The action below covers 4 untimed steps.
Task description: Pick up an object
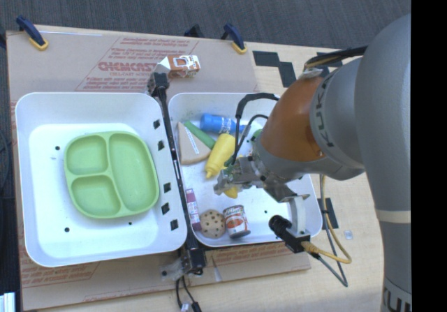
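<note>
While the plate point(112, 174) sits alone in the left bin point(28, 185), the right bin point(307, 223) holds a ball point(211, 221), can point(236, 220), mustard point(221, 152) and bottle point(218, 123). Beside the mustard hangs the gripper point(234, 181); I cannot tell its jaws' state. Nothing looks lifted yet.

**One camera, fixed overhead**

A single camera watches me from above the cardboard-covered bench point(140, 70), tilted so it looks down at a slant. It sits far enough back to take in both shallow white plastic bins point(28, 164) side by side. My grey arm point(363, 115) enters from its right.
</note>
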Each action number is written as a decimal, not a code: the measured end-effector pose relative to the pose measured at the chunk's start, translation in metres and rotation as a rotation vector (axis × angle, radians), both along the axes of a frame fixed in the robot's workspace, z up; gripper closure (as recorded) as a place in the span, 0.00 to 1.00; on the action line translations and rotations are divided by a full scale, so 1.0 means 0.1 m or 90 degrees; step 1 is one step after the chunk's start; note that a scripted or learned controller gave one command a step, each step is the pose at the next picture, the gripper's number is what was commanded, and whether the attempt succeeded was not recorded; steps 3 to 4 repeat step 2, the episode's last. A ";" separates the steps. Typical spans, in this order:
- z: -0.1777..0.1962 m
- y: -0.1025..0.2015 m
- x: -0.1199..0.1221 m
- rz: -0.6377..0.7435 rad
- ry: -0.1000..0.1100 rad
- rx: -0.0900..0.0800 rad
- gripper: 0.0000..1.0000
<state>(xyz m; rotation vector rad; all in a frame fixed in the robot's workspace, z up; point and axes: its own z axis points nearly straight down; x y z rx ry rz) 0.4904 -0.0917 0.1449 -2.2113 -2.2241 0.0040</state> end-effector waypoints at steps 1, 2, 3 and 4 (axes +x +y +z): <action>0.10 0.00 0.01 0.002 0.000 0.000 1.00; 0.21 0.00 0.02 0.005 0.000 0.000 1.00; 0.21 0.00 0.02 0.005 0.000 0.000 1.00; 0.21 0.00 0.02 0.005 0.000 0.000 1.00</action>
